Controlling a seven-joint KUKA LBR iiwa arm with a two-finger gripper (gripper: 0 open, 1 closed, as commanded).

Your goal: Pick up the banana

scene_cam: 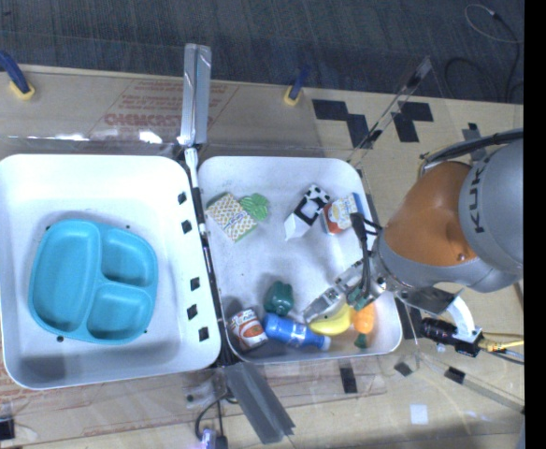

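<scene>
You cannot tell how far the end effector is open; it sits low over the banana, partly hiding it. Banana lies near the right bin's front wall, wedged between the blue bottle and an orange item. Little free room around it.

The gripper is seen just above the banana, at five o'clock in the right bin.
</scene>
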